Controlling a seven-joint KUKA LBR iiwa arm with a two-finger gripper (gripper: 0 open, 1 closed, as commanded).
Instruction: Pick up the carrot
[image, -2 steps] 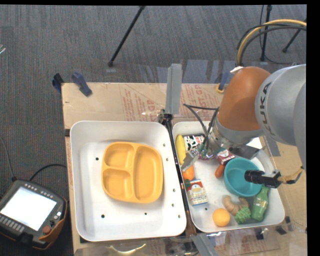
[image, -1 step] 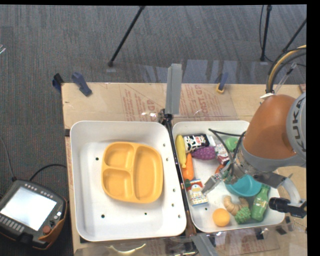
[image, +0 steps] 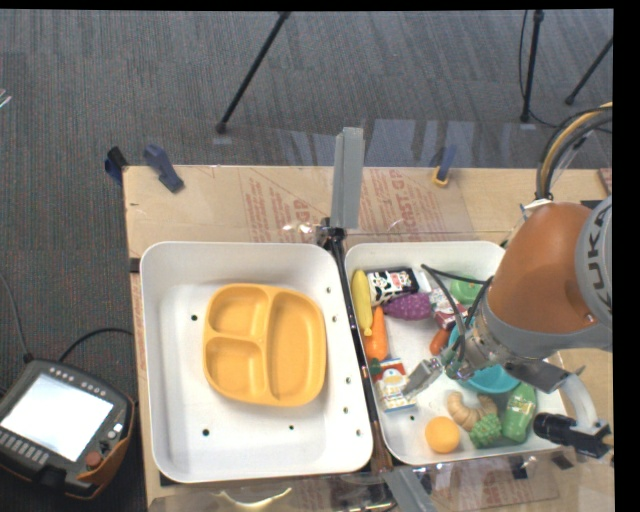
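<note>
Two bins side by side; carrot (image: 376, 336) lies at the right bin's (image: 425, 452) left wall beside a banana (image: 361, 300); gripper (image: 432, 372) hovers just right, fingers seemingly apart, holding nothing.

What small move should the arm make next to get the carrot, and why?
Probably shift the gripper toward the bin's left wall and slightly up in the camera view. The carrot lies against that wall beside the banana, apart from the gripper, which sits lower, next to the small carton. Centring over the carrot should come before any descent.
</note>
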